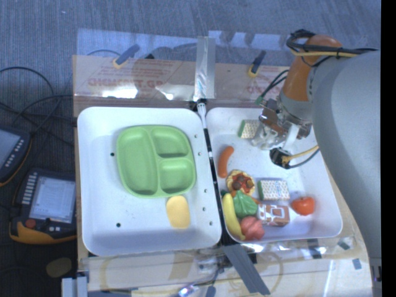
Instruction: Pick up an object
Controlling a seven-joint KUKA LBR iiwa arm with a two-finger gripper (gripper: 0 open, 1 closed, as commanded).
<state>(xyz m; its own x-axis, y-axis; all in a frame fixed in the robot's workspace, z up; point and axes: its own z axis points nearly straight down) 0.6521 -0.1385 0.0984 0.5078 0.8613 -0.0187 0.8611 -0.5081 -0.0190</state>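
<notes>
Toys are lying nearest us in the right bin; our gripper is hanging just beside the cracker, its finger state unclear

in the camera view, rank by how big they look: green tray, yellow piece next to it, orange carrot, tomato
1. green tray, by far the largest
2. yellow piece
3. carrot and tomato: the carrot is longer and thinner, the tomato rounder, so they look too alike to rank

The bench bears two white bins side by side.
</notes>
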